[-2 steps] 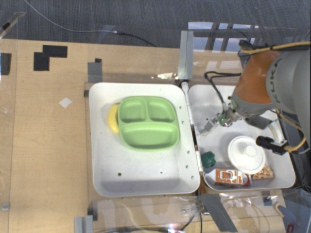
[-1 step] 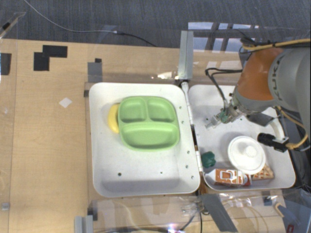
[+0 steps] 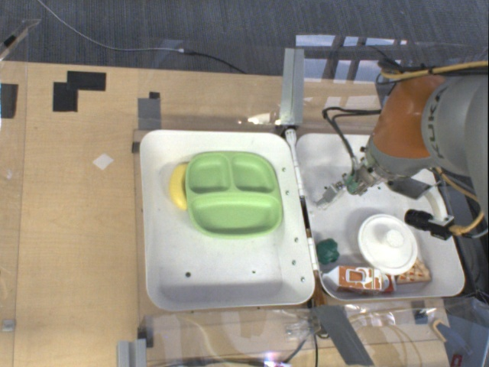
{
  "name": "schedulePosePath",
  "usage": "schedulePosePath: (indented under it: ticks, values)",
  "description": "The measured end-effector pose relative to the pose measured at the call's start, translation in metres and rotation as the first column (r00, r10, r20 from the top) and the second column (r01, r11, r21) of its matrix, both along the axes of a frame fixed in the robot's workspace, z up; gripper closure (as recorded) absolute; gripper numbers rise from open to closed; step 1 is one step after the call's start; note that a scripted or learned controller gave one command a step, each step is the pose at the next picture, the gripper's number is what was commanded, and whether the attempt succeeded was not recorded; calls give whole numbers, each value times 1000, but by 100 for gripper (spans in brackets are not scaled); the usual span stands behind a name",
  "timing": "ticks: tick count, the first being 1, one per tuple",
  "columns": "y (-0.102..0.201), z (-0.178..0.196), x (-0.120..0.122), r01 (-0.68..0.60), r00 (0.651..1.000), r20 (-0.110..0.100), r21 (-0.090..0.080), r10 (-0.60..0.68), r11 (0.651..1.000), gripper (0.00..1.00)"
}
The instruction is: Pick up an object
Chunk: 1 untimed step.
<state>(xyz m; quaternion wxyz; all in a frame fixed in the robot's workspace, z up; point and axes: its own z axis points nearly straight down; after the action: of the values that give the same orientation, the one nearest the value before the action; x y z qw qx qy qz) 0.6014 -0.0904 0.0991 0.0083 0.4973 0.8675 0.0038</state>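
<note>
Gripper (image 3: 330,195) low in right bin (image 3: 451,277), orange packet (image 3: 365,280) lying left-right

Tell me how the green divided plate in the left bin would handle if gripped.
The green divided plate looks like rigid, light plastic. Its low rounded rim probably offers little to pinch. Resting partly on the yellow object, it may rock.

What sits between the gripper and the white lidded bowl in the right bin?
Nothing visible does. The gripper hangs over bare floor in the right bin, and the white lidded bowl lies toward the near right, with open bin floor between. The green block sits off that line.
</note>
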Motion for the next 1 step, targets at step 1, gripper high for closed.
schedulePosePath:
  ticks: [1]
  values:
    - [-6, -11, -61, -36, 999, -6, 0, 36, 999, 0]
